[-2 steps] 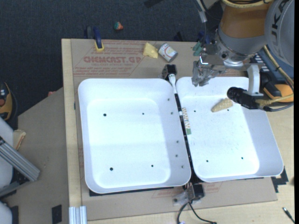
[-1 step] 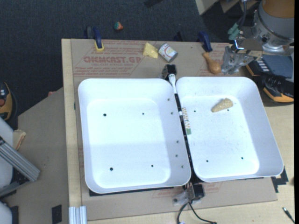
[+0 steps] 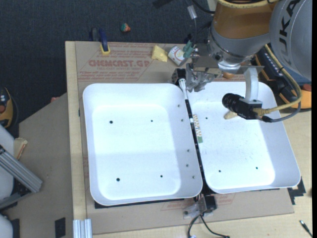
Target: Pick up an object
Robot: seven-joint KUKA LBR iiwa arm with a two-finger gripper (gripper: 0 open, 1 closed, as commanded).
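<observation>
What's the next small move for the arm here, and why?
Probably slide the end effector a little toward the view's lower right, over the small tan piece in the right bin. It sits at the far rim by the seam between the bins, while that piece lies apart on the bin floor.

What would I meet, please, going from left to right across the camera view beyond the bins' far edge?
Blue-and-yellow clamp, small orange-green object on the dark floor, yellow piece, white packet.
</observation>
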